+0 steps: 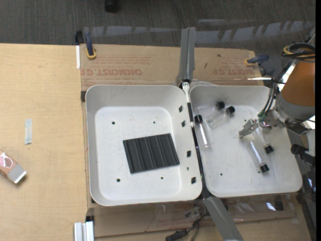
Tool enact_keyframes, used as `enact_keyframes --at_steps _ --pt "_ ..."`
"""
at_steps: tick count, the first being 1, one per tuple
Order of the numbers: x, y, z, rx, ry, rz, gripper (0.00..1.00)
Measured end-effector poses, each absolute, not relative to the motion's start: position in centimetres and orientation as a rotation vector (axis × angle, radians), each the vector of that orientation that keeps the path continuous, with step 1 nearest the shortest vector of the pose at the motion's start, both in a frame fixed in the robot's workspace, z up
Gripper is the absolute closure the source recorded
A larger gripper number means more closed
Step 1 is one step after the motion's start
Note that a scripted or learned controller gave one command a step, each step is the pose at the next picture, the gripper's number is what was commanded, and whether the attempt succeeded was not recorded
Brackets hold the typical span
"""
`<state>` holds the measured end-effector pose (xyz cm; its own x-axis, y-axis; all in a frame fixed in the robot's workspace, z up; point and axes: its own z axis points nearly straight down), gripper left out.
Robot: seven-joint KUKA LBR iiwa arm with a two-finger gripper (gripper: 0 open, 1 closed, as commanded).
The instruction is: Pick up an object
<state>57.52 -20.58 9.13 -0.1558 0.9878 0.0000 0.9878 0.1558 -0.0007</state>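
The right bin (281, 187) holds several clear plastic tubes with black caps. One tube (202, 133) lies along its left wall, and another (216, 116) lies near the back left. A third tube (257, 153) lies slanted at the middle right. My gripper (247, 130) reaches in from the right and hangs low over the upper end of that third tube. Nothing visible is lifted by it. The grey arm with its orange band (302, 84) stands at the right edge. A dark ribbed rectangular pad (151, 152) lies flat in the left bin (95, 149).
A divider post (187, 54) rises between the bins at the back. Cardboard (130, 67) lies behind the bins. On the wooden bench to the left rest a small grey strip (28, 131) and a white and red block (11, 168).
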Motion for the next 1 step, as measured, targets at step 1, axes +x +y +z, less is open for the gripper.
enact_keyframes --at_steps 1 --pt "57.49 -20.71 10.00 -2.046 -2.384 0.001 1.00"
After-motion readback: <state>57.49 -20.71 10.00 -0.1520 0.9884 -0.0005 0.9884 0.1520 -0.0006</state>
